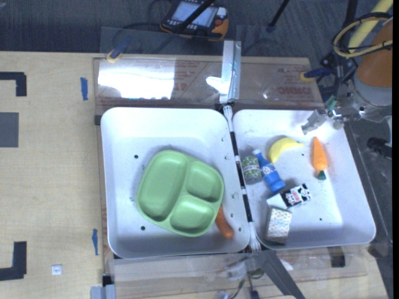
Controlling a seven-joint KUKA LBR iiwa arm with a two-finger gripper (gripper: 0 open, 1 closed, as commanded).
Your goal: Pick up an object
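No lettering can be read anywhere. The clear panel behind the far edge of the bins carries faint reddish print on its left and right parts, too washed out by glare to make out. The handheld controller on the floor at the far side has a lit screen, but its content is only a blur. The small can and the patterned box in the right bin show printed wrappers, none legible.
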